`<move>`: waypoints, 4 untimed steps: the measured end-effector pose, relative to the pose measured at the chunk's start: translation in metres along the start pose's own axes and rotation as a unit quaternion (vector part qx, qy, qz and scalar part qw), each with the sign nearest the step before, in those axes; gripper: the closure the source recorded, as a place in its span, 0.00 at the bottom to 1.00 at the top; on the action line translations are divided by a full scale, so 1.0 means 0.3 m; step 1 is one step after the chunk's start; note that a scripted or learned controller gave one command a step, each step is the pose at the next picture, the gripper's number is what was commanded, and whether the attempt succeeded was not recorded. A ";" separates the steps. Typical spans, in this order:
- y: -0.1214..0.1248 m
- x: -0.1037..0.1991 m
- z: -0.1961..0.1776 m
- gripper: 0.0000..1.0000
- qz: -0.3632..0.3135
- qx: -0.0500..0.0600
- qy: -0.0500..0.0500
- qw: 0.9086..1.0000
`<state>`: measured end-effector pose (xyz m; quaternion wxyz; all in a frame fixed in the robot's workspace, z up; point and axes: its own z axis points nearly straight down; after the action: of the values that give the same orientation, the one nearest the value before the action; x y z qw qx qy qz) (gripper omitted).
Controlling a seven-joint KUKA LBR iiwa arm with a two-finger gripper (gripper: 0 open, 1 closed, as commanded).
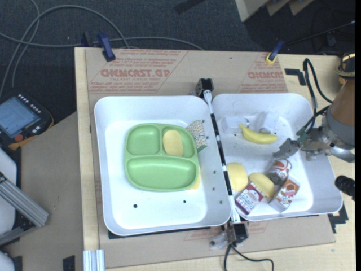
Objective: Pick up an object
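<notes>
Clutter is the main risk, and it sits almost wholly on one side. Starting at nine o'clock, the left shallow white bin (113, 202) holds a green three-compartment plastic plate (161, 171) with a pale yellow oval piece (174, 143) lying in its upper right compartment, and a small patterned packet (197, 132) wedged at the plate's two o'clock corner; none of these is near the arm. Past the divider, the right shallow white bin (321, 199) carries a yellow plastic banana (258, 135) at its twelve o'clock, two pale yellow rounded pieces (237, 176) at about seven o'clock, and three red-and-white crinkled sachets (249, 199) packed touching them toward six o'clock. The grey two-finger tool (289, 147) hangs at three o'clock of that bin, between the banana and the uppermost sachet (280, 167); whether it is wide or narrow I cannot tell. No object is visibly held. Likely failures, as I judge: a descent landing between targets and closing on nothing, a slick sachet sliding out, or a finger nudging neighbours in the tight pile.
</notes>
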<state>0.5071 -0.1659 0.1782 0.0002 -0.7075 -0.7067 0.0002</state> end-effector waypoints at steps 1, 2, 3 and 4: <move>0.001 0.028 0.313 0.00 0.000 0.000 0.000 1.000; -0.046 0.095 0.312 0.00 0.000 -0.001 0.000 1.000; -0.093 0.048 0.312 0.00 0.000 0.000 0.000 1.000; -0.061 0.045 0.313 0.00 0.000 -0.001 0.000 1.000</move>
<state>0.4889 -0.1524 0.0843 -0.0006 -0.7073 -0.7069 -0.0002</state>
